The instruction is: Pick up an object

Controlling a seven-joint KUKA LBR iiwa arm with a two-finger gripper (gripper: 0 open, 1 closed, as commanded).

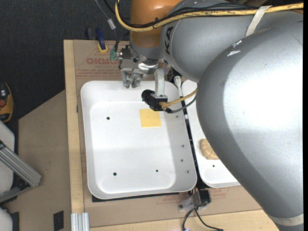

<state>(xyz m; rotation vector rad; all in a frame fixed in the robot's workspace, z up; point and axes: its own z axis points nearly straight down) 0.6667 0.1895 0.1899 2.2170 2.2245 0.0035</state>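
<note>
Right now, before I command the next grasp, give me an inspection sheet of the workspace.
Surface: left bin, white, on a brown board.
Job's things: yellow square flat in the left bin; tan object in the right bin, partly hidden by the arm.
Clutter: nothing seen in the bins.
Gripper: gripper above the left bin's far rim, apart from the yellow square; nothing between its fingers.
Cables: yellow cable along the arm; black cable behind.
Surroundings: dark floor.
</note>
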